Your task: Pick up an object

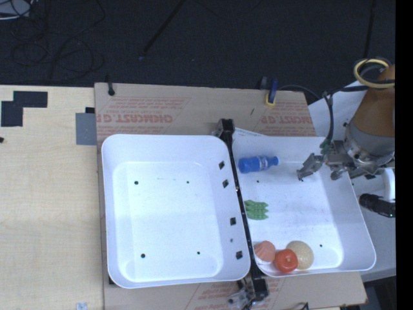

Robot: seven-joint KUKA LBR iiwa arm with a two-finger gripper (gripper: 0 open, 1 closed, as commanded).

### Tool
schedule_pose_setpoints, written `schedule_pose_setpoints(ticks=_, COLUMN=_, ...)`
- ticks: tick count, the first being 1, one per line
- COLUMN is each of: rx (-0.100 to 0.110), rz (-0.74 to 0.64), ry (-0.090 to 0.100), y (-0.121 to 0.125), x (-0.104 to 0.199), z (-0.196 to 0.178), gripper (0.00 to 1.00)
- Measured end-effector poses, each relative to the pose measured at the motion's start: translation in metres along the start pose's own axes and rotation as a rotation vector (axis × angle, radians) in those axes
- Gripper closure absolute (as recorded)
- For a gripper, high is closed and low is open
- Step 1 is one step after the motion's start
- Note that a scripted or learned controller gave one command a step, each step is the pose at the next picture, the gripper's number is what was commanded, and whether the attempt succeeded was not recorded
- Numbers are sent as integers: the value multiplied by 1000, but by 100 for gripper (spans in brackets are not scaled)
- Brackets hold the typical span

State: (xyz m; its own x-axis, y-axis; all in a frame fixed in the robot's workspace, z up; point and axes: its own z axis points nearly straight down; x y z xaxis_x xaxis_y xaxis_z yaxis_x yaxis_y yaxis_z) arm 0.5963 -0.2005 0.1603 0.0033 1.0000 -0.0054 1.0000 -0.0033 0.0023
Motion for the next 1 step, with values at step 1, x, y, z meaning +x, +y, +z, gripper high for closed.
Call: schedule_pose_setpoints(ticks=1, rx=5, rz=0, ry=5, y=-3, x=2, z=-10, gripper=100)
